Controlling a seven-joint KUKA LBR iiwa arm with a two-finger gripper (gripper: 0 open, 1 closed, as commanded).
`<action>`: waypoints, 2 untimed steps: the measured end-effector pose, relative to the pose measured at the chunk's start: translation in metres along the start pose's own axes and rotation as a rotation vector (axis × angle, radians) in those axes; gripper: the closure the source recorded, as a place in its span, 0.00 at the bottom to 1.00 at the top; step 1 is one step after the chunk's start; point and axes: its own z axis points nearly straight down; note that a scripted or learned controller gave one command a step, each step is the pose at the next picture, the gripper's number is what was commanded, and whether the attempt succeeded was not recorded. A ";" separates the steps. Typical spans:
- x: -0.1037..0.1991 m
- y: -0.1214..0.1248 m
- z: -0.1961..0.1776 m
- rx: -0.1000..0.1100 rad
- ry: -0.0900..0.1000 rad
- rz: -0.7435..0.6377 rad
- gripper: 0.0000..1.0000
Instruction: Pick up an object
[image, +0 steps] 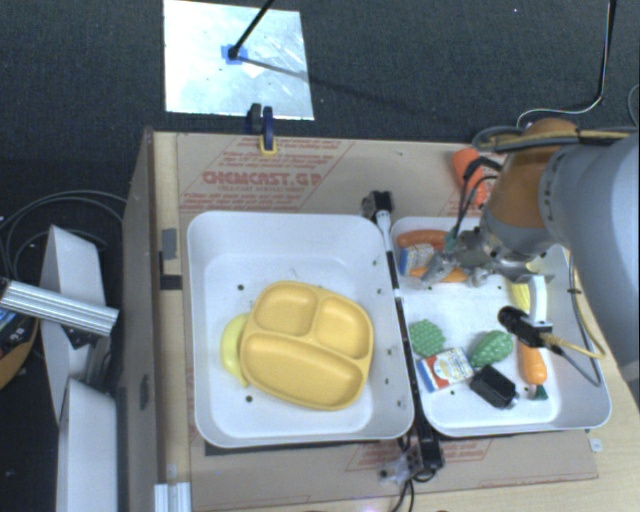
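Over the right bin (585, 400), from the overhead camera, you have the hand (450, 262) lowered into the far corner among an orange-and-blue packet (418, 250); whether it is apart or together you cannot tell. Nothing is visibly held, so you look mid-grasp. Next, expect a firm closure, then a straight lift clear of the green pieces (428, 336).

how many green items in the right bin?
2. One green knobbly piece lies near the bin's left wall, by the divider; the other green piece sits to its right, mid-bin, above the black block. The arm covers the bin's upper right, so more may be hidden.
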 end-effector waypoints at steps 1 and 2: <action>-0.002 0.028 0.005 0.059 0.006 0.007 0.00; -0.010 0.029 0.006 0.056 0.010 0.000 0.00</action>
